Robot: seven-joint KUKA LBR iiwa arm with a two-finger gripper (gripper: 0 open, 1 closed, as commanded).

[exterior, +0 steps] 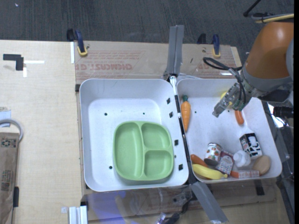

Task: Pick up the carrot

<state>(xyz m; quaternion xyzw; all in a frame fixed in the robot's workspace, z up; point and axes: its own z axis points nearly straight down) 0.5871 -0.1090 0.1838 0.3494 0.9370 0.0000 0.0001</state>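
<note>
The orange tapered carrot with a green top lies along the left wall of the right white bin, green end toward the far side, pointed end toward the near side, just beside the divider that separates it from the left white bin. The claw hangs over the far right part of the same bin, well apart from the carrot; whether it is wide or narrow cannot be told from this slant, and nothing is seen in it.

To do the step well, the arm should travel left across the bin and come down over the carrot's thicker upper half, closing across its width. The wall is the difficulty: one side of the grasp has almost no room, so a slight offset inward may be safer. A second small orange piece lies close to the claw and should not be mistaken for the target.
</note>
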